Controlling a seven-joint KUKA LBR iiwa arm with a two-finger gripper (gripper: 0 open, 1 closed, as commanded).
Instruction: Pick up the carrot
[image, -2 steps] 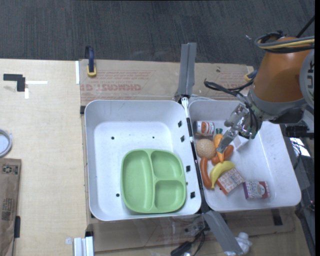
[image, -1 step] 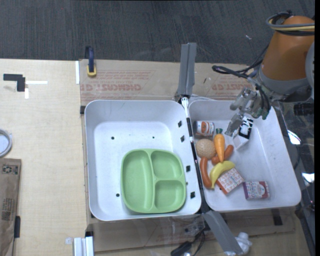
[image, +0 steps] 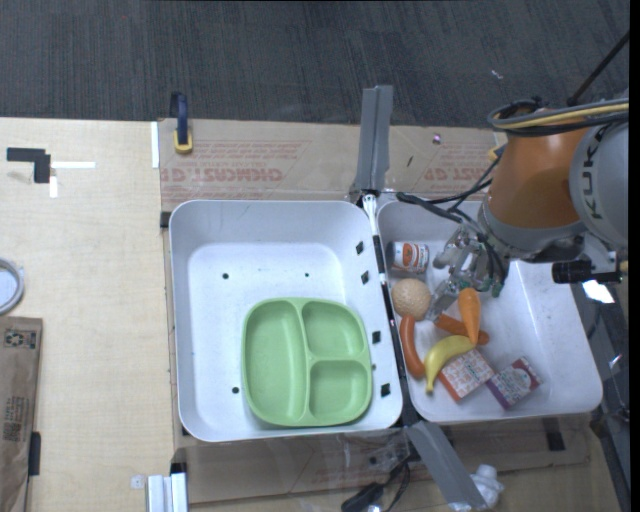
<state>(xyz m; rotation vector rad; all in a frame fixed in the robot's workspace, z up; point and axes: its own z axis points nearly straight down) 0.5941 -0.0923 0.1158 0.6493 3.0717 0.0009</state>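
Right bin (image: 560, 390), near its left wall: carrot (image: 469, 310) seen upright between fingers of gripper (image: 462, 285), apparently clamped. Straight, slow lift advised, so neighbouring banana (image: 443, 356) is not disturbed.

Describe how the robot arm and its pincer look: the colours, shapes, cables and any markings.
The arm is thick and rounded, grey with a wide glossy orange band above the wrist. Dark letters, partly cut off at the picture's edge, mark the grey shell. Black and yellow cables run along its top. The pincer is small, metallic grey, with thin fingers.
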